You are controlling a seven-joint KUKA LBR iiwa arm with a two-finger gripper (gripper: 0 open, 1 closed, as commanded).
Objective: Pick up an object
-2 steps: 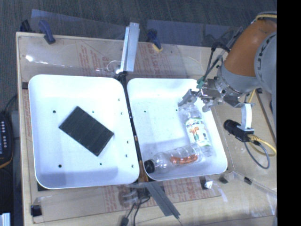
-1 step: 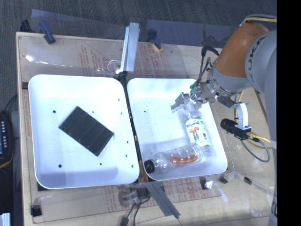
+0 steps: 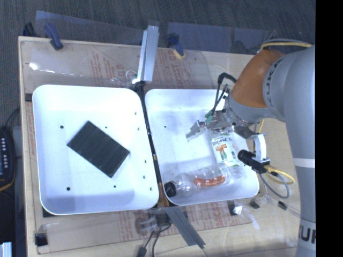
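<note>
Two white bins: left bin (image 3: 48, 143) with one dark grey ribbed pad (image 3: 98, 148) at centre. Right bin (image 3: 166, 106) with two items: clear plastic bottle (image 3: 201, 180) at 6 o'clock, small labelled bottle (image 3: 222, 149) at 3 o'clock. Gripper (image 3: 199, 128) low over right bin centre, just beside labelled bottle; grip state impossible to tell, fingertips blurred.

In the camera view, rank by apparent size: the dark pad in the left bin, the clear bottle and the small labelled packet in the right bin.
1. dark pad, clearly largest.
2. clear bottle, lying along the right bin's near wall.
3. labelled packet, smallest as it shows, just below the pincer.
</note>
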